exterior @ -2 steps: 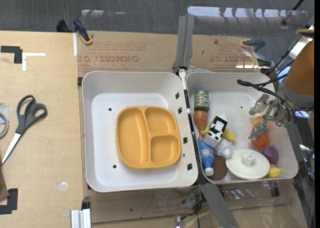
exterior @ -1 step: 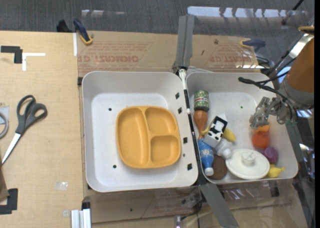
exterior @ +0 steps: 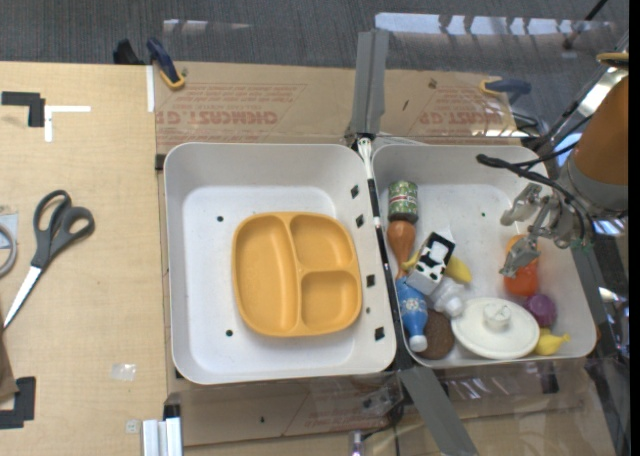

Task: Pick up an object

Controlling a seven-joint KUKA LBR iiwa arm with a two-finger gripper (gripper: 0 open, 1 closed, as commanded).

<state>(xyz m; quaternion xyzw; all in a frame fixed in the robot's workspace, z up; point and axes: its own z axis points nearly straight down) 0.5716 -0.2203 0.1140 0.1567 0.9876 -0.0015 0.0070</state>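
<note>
In the right white plastic bin (exterior: 470,169), nearest the camera, a round white lid (exterior: 496,328) lies beside a purple ball (exterior: 541,308). Just beyond, the metal two-finger gripper (exterior: 522,250) hangs over a small orange toy (exterior: 521,277), touching its top; whether its jaws are apart or closed I cannot tell. Farther left, a yellow divided plate (exterior: 297,272) fills the left white bin (exterior: 200,244).
</note>
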